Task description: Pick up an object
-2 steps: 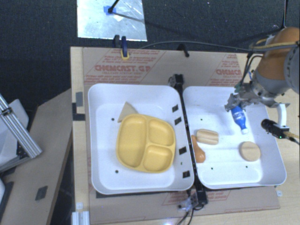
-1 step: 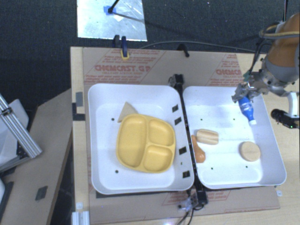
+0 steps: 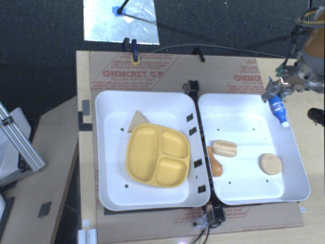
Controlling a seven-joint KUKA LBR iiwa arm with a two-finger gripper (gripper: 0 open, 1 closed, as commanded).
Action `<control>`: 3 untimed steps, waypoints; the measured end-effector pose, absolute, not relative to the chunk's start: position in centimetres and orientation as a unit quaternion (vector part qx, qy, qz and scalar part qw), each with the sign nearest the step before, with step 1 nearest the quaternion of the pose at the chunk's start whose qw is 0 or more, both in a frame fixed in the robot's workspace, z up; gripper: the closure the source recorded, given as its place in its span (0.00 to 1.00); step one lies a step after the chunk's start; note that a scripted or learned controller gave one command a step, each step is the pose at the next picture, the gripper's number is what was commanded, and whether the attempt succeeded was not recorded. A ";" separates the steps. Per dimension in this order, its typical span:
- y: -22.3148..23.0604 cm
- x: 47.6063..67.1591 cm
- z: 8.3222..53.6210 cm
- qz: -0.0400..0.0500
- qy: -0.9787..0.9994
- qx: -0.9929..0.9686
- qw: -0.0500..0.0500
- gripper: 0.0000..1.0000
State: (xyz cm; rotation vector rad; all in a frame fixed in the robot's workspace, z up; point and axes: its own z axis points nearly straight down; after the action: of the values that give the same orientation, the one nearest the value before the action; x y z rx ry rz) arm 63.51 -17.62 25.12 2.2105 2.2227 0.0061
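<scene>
My gripper (image 3: 274, 94) hangs over the far right corner of the right bin (image 3: 244, 194). It is shut on the top of a blue bottle (image 3: 278, 109) with a white end, which slants down from the fingers above the bin's rim. Lower in the same bin lie a tan bread roll (image 3: 224, 148), an orange piece (image 3: 216, 166) beside the divider and a round beige disc (image 3: 270, 163).
The left bin (image 3: 109, 151) holds a yellow divided plate (image 3: 158, 155) with a tan wedge (image 3: 137, 119) at its far left edge. A black divider (image 3: 199, 136) with clips runs between the bins. A metal rail (image 3: 18, 139) stands at the left edge.
</scene>
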 end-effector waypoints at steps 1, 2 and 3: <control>-11.8 63.5 24.2 0.001 0.710 0.704 0.000 1.00; -7.4 63.3 23.9 0.001 0.710 0.704 0.000 1.00; -1.2 62.8 24.1 0.001 0.711 0.704 0.000 1.00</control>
State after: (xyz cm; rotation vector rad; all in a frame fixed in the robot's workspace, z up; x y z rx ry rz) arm 62.80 -1.24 24.14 2.2108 2.2327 0.0027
